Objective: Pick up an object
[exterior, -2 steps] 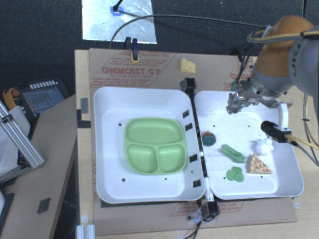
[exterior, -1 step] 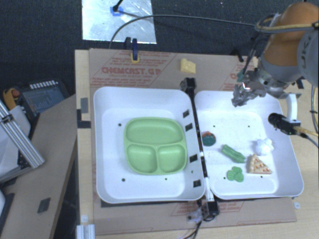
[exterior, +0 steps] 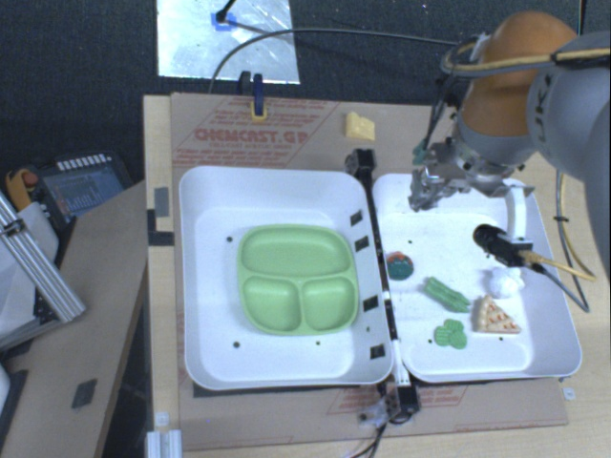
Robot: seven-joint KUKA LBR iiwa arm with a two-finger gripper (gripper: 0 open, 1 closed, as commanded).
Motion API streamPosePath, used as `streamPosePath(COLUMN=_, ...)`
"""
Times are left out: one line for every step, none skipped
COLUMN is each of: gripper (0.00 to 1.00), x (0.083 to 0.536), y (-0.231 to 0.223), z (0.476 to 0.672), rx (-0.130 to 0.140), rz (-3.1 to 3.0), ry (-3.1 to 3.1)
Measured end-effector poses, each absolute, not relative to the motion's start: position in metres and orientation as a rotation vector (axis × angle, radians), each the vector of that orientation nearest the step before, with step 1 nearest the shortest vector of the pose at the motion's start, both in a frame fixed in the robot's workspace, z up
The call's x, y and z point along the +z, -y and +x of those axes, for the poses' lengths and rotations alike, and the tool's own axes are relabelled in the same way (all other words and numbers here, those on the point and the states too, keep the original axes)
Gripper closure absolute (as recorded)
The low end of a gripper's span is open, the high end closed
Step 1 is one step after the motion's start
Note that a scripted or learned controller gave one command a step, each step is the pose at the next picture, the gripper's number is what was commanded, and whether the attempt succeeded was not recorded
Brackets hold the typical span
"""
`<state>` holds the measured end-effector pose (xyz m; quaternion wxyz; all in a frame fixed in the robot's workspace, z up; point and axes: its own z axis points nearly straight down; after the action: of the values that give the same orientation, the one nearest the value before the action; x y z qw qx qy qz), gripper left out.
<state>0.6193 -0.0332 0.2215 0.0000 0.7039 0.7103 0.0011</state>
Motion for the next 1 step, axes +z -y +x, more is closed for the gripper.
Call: streamPosePath(gripper=1.00, x=0.2138, y=-0.0225, z=0.6227, rx=0.004, rz=2.211, ry=-2.233)
